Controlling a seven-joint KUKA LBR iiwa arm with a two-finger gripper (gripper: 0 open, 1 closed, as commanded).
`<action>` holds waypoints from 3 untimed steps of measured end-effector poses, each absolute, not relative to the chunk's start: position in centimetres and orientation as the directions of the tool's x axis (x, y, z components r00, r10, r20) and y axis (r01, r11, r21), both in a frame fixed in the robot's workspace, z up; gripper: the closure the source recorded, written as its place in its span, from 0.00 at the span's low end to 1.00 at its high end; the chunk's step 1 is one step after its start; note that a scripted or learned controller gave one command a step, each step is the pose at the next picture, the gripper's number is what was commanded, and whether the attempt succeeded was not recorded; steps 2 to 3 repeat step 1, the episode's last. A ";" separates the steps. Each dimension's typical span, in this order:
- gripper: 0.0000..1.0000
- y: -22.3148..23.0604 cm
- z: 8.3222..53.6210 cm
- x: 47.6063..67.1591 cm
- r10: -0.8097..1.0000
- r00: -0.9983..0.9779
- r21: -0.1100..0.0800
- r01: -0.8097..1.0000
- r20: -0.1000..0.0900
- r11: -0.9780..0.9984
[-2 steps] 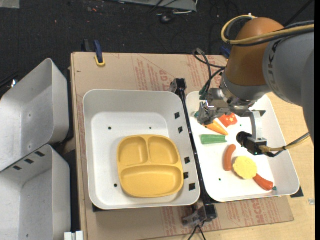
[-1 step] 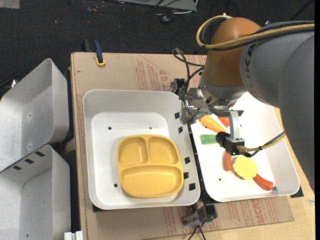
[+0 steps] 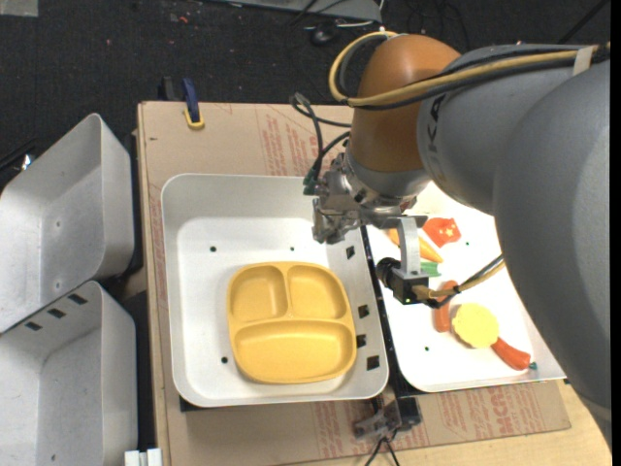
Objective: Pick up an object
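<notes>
Right bin (image 3: 456, 377): holds several small objects. A yellow round piece (image 3: 475, 325) lies near the front, touching an orange stick-shaped piece (image 3: 443, 316) on its left side. A red-orange elongated piece (image 3: 513, 355) lies just beside the yellow round one, toward the bin's front right corner. Farther back, a red piece (image 3: 441, 229) sits next to an orange-yellow piece (image 3: 425, 251), partly covered by the arm. A small green item (image 3: 428, 270) shows beside a black part of the arm's fittings; what it is cannot be made out.

Gripper (image 3: 330, 229): hangs over the back right corner of the left bin (image 3: 184, 260), close to the wall shared by the two bins. Finger spacing is hidden by the wrist, so cannot tell how far it is open. Nothing is visibly held.

Left bin: holds a yellow divided tray (image 3: 289, 321), three compartments, lying flat toward the front centre, apart from the gripper.

Both bins rest on a cardboard sheet (image 3: 243, 129). The arm (image 3: 505, 134), grey with an orange section, covers the right bin's back portion.
</notes>
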State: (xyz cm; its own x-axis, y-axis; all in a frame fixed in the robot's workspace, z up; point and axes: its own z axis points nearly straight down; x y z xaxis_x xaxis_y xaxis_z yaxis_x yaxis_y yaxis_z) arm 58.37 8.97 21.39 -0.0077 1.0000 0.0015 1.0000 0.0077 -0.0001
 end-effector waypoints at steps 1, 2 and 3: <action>0.00 8.6 21.4 58.4 1.000 -0.002 0.000 1.000 0.000 0.002; 0.00 8.6 21.4 58.4 1.000 -0.002 0.000 1.000 0.000 0.002; 0.00 8.6 21.4 58.4 1.000 -0.002 0.000 1.000 0.000 0.002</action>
